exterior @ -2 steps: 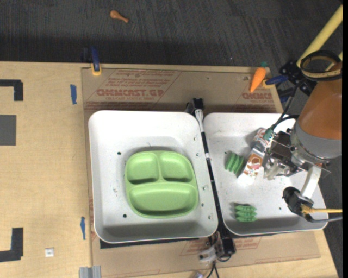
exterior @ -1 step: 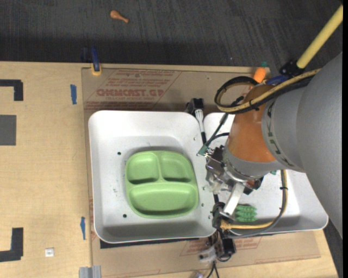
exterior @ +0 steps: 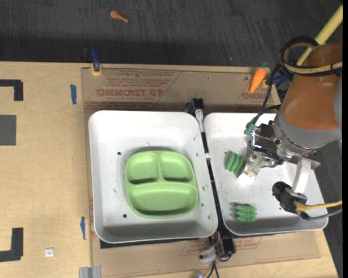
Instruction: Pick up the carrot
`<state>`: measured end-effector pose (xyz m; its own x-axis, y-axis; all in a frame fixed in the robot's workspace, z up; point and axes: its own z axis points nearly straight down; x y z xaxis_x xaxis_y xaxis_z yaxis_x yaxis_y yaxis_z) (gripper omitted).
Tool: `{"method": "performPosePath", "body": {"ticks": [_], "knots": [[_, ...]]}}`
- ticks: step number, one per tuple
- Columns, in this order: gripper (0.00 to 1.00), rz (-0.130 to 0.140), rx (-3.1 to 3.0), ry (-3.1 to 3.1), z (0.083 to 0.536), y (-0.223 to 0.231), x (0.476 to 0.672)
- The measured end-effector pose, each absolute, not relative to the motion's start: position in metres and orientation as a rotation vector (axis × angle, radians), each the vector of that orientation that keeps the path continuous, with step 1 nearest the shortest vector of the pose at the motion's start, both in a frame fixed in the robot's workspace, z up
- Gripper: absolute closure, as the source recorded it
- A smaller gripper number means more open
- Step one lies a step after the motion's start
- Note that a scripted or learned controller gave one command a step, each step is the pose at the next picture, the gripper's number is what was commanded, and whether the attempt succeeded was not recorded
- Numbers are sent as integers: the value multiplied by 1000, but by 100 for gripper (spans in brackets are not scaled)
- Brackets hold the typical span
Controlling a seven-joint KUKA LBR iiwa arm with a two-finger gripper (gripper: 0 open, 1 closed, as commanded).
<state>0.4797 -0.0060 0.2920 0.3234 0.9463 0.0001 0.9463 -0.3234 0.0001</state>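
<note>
Orange carrot point(exterior: 258, 80) lay on the brown table point(exterior: 49, 179) beyond the far rim of the right bin point(exterior: 272, 222), outside both bins, near the top right corner of the taped clear sheet. Its green top pointed up toward the dark floor. Nothing touched it.

Grey arm point(exterior: 315, 92), with its orange band, reached in from the right and hung over the right bin. Claw point(exterior: 254, 165) sat low above that bin's floor, near its middle, well apart from the carrot. Could not tell whether it was spread or closed: the wrist hardware crowded the tip, and nothing could be made out between its parts. A black fitting with a yellow cable point(exterior: 321, 207) trailed off the wrist toward the right edge.

Two green ridged pieces lay in the right bin: one tilted point(exterior: 234, 162), just left of the claw, and one flat point(exterior: 244, 212) near the front wall.

Left bin point(exterior: 109, 130) held a light green divided plate point(exterior: 161, 182), three compartments, sitting about centre. A black clamp point(exterior: 196, 105) joined the two bins at their far edge.

Small orange object point(exterior: 118, 17) lay on the dark floor at top left, too small to identify. Blue tape tabs marked the table left of the bins.
</note>
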Motion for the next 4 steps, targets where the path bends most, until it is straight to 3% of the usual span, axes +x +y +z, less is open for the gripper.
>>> {"method": "performPosePath", "body": {"ticks": [1, 2, 3, 4], "knots": [[100, 3, -2246, -2192, 215, 20, 479], [100, 2, -1871, -2520, 200, 61, 479], [100, -1, -1502, -2760, 208, 55, 480], [100, -2, -1778, -2593, 221, 50, 480]]}}
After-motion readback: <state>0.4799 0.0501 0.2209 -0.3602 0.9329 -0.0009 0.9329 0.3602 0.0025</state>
